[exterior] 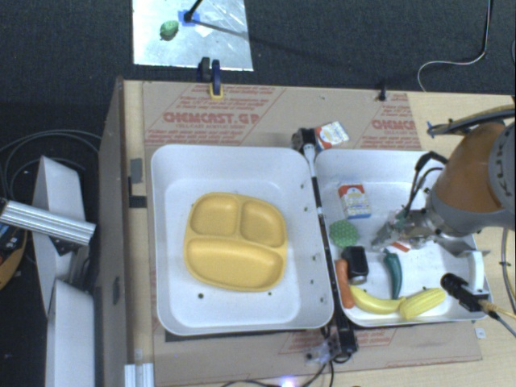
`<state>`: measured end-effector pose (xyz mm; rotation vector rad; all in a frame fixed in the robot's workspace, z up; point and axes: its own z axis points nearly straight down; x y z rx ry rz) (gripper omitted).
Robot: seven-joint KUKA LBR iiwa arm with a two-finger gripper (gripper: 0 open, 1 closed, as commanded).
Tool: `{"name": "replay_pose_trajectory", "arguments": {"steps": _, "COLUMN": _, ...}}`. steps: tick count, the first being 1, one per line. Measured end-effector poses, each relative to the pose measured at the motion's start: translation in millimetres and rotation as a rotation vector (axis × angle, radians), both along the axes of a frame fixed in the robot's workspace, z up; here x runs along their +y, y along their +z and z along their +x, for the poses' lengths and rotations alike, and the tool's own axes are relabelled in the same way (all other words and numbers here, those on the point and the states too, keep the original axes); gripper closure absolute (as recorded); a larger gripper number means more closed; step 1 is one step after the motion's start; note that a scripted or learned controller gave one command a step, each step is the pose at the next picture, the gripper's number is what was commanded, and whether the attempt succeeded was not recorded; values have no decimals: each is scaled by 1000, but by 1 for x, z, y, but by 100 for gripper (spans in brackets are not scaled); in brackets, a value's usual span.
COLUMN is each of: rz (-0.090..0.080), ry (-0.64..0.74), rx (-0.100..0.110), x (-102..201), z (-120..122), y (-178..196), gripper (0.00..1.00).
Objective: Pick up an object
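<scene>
From the camera above the bench (266, 103): tool (403, 234) low over the right bin (379, 161), reaching in from the right beneath the grey-and-orange wrist. Too blurred at the tip to judge wide or narrow; nothing visibly held.

Nearest candidate, a green pepper-shaped piece (393, 269), just below and slightly left of the tool, long axis running roughly top to bottom of the view (leaning a little). Probably best approached with a short move toward the near wall, closing across the narrow width.

Other options close by: small white carton (354, 201) up and left, green round thing (344, 232) left, black block (355, 264) lower left, banana (372, 301) and corn cob (422, 302) along the near wall.

Left bin (173, 172) carrying a yellow divided plate (236, 240), well apart from the tool.
</scene>
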<state>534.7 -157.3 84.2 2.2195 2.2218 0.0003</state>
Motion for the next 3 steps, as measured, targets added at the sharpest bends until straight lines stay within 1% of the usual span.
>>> {"name": "replay_pose_trajectory", "arguments": {"steps": 1, "rz": 1, "ry": 0, "rx": 0, "x": 6, "z": -32, "y": 0, "gripper": 0}}
{"name": "replay_pose_trajectory", "arguments": {"steps": 2, "rz": 2, "ry": 1, "rx": -2, "x": 6, "z": -31, "y": 11, "gripper": 100}}
{"name": "replay_pose_trajectory", "arguments": {"steps": 3, "rz": 1, "ry": 3, "rx": -3, "x": 73, "z": 8, "y": 106, "gripper": 100}}
